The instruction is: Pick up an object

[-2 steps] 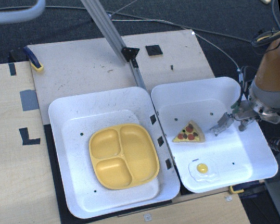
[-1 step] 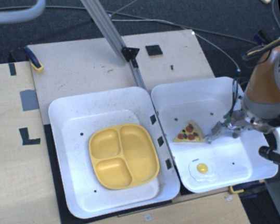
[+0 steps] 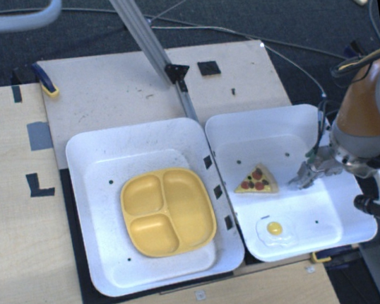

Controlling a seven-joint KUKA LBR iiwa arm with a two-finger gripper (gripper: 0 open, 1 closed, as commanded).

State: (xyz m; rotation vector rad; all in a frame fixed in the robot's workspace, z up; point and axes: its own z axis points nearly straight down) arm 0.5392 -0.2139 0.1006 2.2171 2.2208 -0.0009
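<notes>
A toy pizza slice (image 3: 256,181) lies in the middle of the right bin (image 3: 272,127). A toy fried egg (image 3: 274,230) rests near that bin's front edge. My gripper (image 3: 303,178) hangs low over the right bin's right half, a short way to the right of the pizza slice and apart from it. Nothing shows between its fingers. The arm's orange band and grey wrist stand behind it at the right edge.
The left bin (image 3: 90,156) holds a yellow divided plate (image 3: 168,211). A metal pole (image 3: 147,36) slants down to the gap between the bins. Cables run across the dark floor behind the bench.
</notes>
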